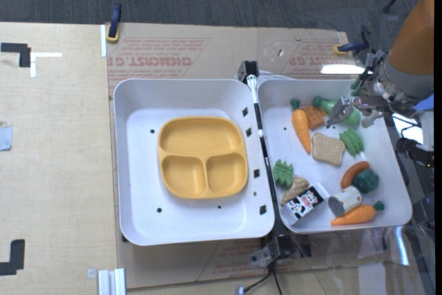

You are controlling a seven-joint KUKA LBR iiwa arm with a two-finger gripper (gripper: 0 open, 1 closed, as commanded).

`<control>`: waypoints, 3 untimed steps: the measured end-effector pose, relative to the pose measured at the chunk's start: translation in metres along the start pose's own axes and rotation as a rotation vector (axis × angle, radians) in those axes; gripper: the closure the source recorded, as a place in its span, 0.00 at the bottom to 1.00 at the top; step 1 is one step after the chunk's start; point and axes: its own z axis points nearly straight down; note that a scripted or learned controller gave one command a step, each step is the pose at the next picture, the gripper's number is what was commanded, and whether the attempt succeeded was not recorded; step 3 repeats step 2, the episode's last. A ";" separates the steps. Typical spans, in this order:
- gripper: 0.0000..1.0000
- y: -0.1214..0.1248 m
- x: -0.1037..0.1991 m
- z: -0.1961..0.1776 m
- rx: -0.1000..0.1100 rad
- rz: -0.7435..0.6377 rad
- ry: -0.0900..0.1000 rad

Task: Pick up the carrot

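Note:
Two toy carrots lie in the right bin (387, 148). One carrot (300, 129) is orange with a small green top and lies lengthwise near the bin's left wall. The other carrot (356, 215) rests along the front edge, its green top pointing right. My gripper (342, 110) hangs over the back of the right bin, to the right of the first carrot and apart from it. It is above an orange ridged piece (316, 117) and some green pieces (352, 139). Nothing shows held in it.
The right bin also holds a bread slice (327, 148), a green leafy piece (282, 171), a cow-patterned carton (304, 202), a red sausage (354, 173) and a grey cup (345, 201). A yellow divided plate (204, 157) sits in the left bin (131, 169).

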 end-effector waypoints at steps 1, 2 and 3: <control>0.00 0.027 0.049 0.101 -0.011 0.020 -0.002; 1.00 0.027 0.047 0.091 -0.011 0.023 -0.005; 1.00 0.027 0.047 0.091 -0.011 0.023 -0.005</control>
